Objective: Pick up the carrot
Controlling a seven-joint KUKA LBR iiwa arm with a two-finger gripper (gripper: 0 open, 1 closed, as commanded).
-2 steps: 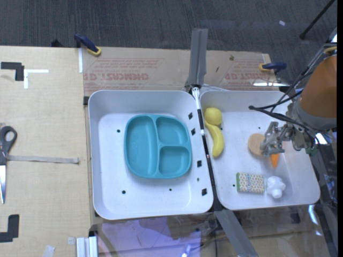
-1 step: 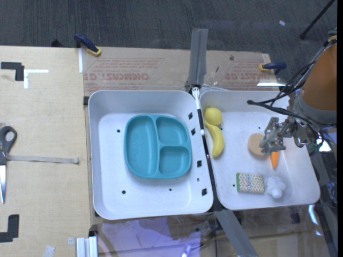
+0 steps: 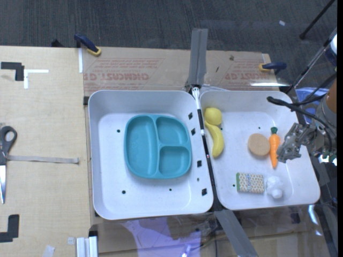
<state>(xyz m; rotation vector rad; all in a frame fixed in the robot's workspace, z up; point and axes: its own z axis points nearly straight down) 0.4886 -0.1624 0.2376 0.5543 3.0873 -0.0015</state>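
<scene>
The carrot (image 3: 274, 148) is small and orange with a green top, lying upright along the right bin's (image 3: 241, 107) right part, its top pointing to the far side. My gripper (image 3: 290, 145) hangs just to the right of it, close beside it but with nothing between its fingers. A round tan cookie-like disc (image 3: 259, 144) lies directly left of the carrot, touching or nearly touching it.
A yellow banana (image 3: 215, 131) lies along the right bin's left wall. A small patterned box (image 3: 251, 183) and a white lump (image 3: 275, 187) sit near its front. The left bin (image 3: 107, 191) holds a teal divided plate (image 3: 158, 145). Scissors (image 3: 5, 154) lie on the bench at far left.
</scene>
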